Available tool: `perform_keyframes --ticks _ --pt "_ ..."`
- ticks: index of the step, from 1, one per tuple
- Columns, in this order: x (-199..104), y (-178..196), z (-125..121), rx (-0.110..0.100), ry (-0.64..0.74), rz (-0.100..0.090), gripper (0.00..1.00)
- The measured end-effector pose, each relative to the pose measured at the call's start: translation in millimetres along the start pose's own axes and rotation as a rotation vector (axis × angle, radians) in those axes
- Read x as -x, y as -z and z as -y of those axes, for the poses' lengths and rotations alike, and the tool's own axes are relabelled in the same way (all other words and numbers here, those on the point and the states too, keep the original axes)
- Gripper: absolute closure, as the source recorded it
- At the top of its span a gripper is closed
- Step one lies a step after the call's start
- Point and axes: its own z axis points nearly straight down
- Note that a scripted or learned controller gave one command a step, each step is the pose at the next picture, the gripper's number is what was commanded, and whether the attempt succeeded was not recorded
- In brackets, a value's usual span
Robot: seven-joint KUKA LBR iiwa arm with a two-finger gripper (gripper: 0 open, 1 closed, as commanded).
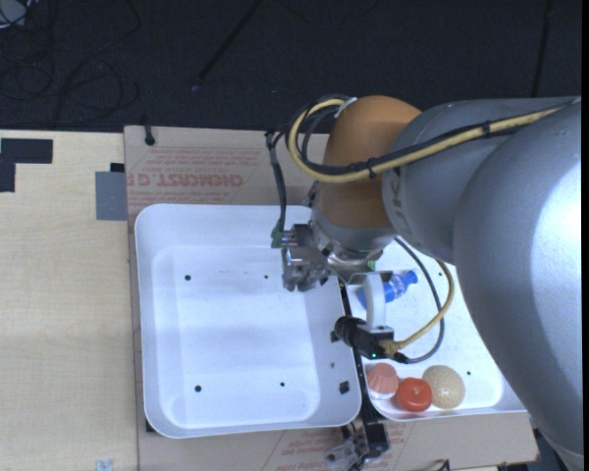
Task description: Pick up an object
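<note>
Over the seam between the two white bins, my gripper (pixel 299 268) hangs low beneath my orange wrist band (pixel 358 160), just inside the right-hand edge of the left bin (pixel 177 361). From this angle my own wrist and cabling cover the working end, so I cannot tell how it is set, and I see nothing caught in it.

What I could pick lies in the right bin (pixel 481 386), mostly under my arm. Near its front edge three small rounded things sit close together, touching or nearly so: a pale pink piece (pixel 382 380), a red ball-like fruit (pixel 413 393) and a tan, speckled ball (pixel 445 386). Further back, just beside my wrist, lies a clear bottle with a blue cap (pixel 398 285); most of its body is hidden.

I judge all of these to be light. The red and tan ones look smooth and round, so they would likely roll or squirt sideways under an off-centre pinch; I would close across the widest part, straight down from above. Because they crowd one another, the tan one, at the outer end of the row, seems the easiest to reach. The bottle looks thin-walled and slick; its neck below the cap would be the firmer place to take hold.
</note>
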Motion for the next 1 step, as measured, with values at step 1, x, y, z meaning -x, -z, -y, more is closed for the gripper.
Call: perform_keyframes --ticks 1 --pt "-68.4 -73.4 -8.8 -0.004 0.002 0.000 1.00"
